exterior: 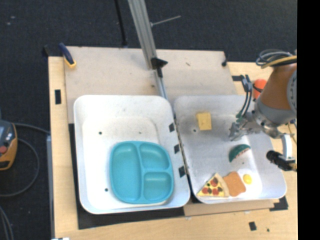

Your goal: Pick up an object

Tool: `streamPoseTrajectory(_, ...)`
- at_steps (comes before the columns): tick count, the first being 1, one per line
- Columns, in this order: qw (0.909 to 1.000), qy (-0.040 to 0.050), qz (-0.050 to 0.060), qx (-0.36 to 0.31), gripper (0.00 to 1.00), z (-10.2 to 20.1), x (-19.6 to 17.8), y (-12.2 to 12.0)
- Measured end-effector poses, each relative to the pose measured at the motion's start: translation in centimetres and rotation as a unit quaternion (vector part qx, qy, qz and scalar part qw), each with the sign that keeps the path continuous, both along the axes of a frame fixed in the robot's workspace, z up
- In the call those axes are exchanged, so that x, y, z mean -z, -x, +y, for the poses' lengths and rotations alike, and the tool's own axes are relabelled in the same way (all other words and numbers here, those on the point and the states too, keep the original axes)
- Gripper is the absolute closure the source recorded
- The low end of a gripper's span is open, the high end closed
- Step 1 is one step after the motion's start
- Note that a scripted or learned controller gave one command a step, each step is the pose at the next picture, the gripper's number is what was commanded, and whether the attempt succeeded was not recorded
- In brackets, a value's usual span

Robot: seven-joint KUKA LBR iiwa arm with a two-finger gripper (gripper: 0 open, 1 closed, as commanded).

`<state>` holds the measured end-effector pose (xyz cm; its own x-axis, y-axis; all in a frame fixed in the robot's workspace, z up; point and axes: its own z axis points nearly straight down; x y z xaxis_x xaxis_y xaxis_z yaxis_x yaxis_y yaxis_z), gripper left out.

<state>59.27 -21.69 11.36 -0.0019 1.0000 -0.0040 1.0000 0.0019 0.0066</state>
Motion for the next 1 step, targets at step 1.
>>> streamPoseTrajectory(1,1.0,-0.0007,0.001,0.001,1.0,-0.4,-4.48,0.26)
